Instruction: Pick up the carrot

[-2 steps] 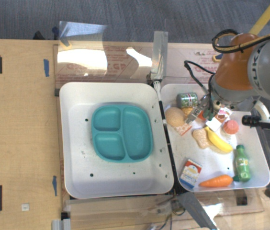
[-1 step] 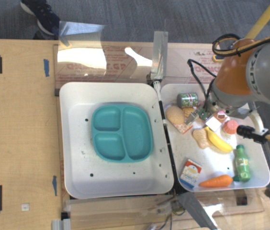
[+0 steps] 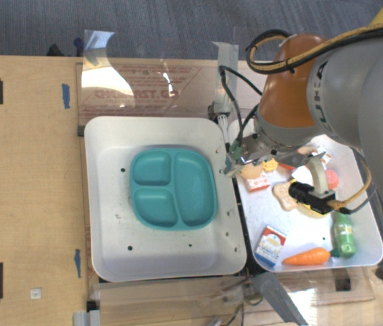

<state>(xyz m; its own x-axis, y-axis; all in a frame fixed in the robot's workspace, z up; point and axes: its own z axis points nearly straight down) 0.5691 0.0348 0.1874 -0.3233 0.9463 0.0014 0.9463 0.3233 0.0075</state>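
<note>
1. The carrot (image 3: 307,256) lies flat near the front edge of the right bin (image 3: 371,250), between a small carton (image 3: 270,244) and a green bottle (image 3: 343,235).
2. The pincer (image 3: 251,156) sits over the back left corner of the right bin, well apart from the carrot; whether it is apart or together cannot be told.
3. The arm (image 3: 341,80) covers the back of that bin.
4. The left bin (image 3: 103,202) holds a teal divided plate (image 3: 174,187).
5. Both bins rest on the worktop (image 3: 22,195).
</note>
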